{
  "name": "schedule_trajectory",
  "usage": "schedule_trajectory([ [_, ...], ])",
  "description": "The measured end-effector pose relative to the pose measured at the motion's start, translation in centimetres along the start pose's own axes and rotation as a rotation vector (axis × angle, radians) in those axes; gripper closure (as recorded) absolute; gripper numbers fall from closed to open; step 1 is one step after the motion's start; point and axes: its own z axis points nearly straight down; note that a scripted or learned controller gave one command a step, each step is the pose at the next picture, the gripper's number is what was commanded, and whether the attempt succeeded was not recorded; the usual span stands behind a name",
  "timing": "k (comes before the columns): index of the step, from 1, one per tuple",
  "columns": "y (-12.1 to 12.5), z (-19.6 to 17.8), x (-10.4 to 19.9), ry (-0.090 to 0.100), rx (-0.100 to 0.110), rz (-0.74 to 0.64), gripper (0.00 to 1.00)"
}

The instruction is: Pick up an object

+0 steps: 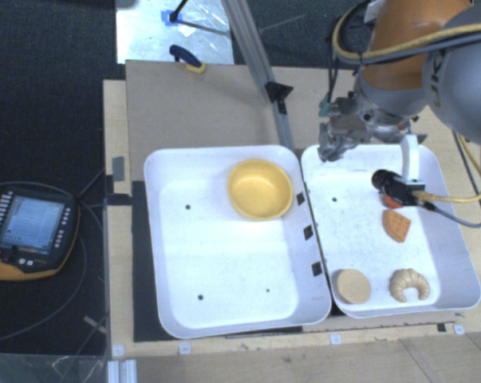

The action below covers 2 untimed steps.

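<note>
My fingers (pixel 333 152) hang over the right white bin's (pixel 455 238) far corner; open or closed, I cannot tell. The orange wedge (pixel 396 227), tan round biscuit (pixel 353 286) and pale croissant (pixel 409 284) lie well nearer me (a straight descent would likely grab nothing)

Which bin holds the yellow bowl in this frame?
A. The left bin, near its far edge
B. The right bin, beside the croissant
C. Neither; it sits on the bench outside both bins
A. The yellow bowl sits inside the left bin, toward its far right corner, while the croissant lies in the right bin.
</note>
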Motion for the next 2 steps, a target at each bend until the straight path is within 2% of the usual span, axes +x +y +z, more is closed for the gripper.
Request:
schedule_trajectory([
  [2,3.6,0.8,9.1,0.0,0.001,0.001,1.0],
])
